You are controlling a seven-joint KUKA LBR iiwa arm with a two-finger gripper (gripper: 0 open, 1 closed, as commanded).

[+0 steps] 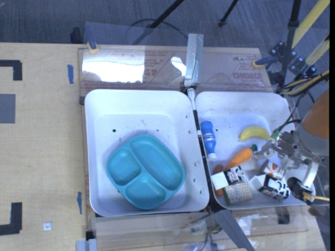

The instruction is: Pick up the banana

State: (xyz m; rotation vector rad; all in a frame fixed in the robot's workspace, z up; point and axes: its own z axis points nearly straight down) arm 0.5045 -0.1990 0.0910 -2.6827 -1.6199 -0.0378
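The single overhead camera looked down at a slant on two shallow white bins set side by side on a wooden bench. The right bin is the landmark here.

Inside the right bin, the banana lay towards its far right part, yellow, curved, resting flat on the bin floor. Just in front of the banana sat a carrot, orange with a green tip. A blue bottle with a white cap lay along the bin's left wall. At the bin's near edge sat a black and white box, a speckled block touching it, and a black and white cow toy to their right.

To the left of the right bin, the left bin held a blue divided plate.

The gripper reached in over the right bin's right side, with the grey arm and its orange band behind it. It hung just right of the carrot and a little nearer the camera than the banana. Whether it stood wide or narrow could not be told from this angle.

Nothing sat in its grip, and the banana was apart from it. By this picture the pick had not yet been made: reaching the banana, closing on it and lifting all remained.
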